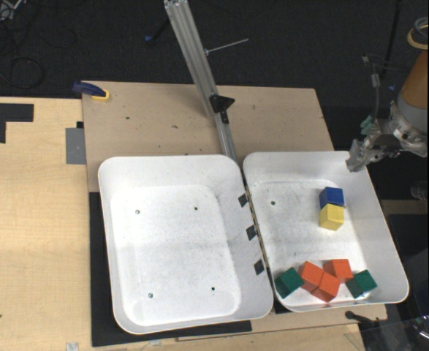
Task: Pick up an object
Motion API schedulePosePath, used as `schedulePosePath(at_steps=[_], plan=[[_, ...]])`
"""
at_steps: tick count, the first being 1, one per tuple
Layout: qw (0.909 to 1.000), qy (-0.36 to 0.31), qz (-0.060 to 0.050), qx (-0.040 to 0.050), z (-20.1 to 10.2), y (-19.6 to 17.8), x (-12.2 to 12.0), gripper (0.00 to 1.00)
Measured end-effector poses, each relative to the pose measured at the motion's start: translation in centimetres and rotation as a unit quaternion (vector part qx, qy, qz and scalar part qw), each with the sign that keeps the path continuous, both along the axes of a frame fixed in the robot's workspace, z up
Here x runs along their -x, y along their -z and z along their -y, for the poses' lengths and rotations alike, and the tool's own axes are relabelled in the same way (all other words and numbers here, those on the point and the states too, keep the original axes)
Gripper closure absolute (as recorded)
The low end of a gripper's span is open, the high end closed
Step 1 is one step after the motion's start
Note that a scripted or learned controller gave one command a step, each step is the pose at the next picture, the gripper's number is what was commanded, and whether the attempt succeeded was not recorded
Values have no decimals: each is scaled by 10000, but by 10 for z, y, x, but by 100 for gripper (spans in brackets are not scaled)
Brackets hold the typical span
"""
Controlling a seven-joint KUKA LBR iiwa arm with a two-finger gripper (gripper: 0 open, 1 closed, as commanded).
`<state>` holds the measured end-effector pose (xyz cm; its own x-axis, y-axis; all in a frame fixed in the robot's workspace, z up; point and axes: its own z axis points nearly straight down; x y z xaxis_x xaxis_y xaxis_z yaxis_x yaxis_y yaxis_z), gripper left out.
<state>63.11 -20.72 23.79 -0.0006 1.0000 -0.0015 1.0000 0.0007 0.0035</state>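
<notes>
The right bin (294,178) holds a blue cube (332,196) stacked against a yellow cube (332,216) near its right wall. At its front lie two green blocks (289,281) (361,283) and three orange blocks (324,278) in a cluster. My gripper (358,156) hangs over the right bin's far right corner, above and to the right of the blue cube, with nothing seen between its fingers.
The left bin (119,181) stands beside the right one, joined by black clips (249,231). A metal rail (199,64) slants up from between the bins at the back. A blue-and-yellow clamp (91,90) lies on the bench's far left corner.
</notes>
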Motion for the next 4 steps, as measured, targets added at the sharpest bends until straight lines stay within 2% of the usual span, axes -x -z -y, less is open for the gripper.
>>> schedulePosePath(at_steps=[1, 2, 4], plan=[[10000, -8, 4, 0, 1, -49, -1, 100], [10000, -20, -29, -21, -53, -51, -2, 100], [10000, -18, -44, -20, -164, -16, 5, 100]])
